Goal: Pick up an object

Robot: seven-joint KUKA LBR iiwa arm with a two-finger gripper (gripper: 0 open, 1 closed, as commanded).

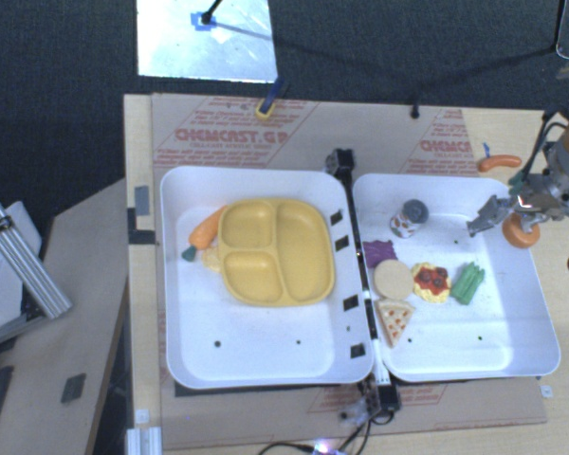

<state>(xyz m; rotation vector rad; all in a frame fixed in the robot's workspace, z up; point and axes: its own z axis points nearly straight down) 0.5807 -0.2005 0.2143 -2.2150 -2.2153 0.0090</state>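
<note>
I see the end effector (pixel 493 214) at the right bin's (pixel 526 349) 2 o'clock edge; grip state unreadable. Approach step; next, descend onto the can (pixel 410 217).

In the right bin (pixel 522 349) lay a small can (pixel 409 216), a purple piece (pixel 379 251), a round tan biscuit (pixel 394 279), spaghetti (pixel 431 282), green beans (pixel 468 283) and a waffle wedge (pixel 394 320), close together.
</note>
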